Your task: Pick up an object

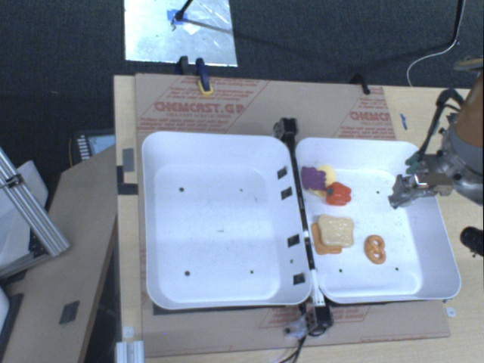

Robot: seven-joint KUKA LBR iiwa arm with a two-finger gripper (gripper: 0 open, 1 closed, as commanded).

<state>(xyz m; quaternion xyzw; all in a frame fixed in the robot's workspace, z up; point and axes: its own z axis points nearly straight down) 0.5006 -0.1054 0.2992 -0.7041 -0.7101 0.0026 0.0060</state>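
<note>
Two shallow white bins side by side: left bin (219, 225), right bin (393, 278). Four small items, all in the right bin: one purple piece (313, 177), one red piece (339, 193), one slice of toy toast (335, 232), one pretzel (375, 249). One gripper (401, 193). One silver sheet (180, 21) beyond the bench.

Two bins side by side on the bench (128, 278): the right bin (431, 278) holds a toast slice (335, 232), with a pretzel (375, 249) to its right.
</note>
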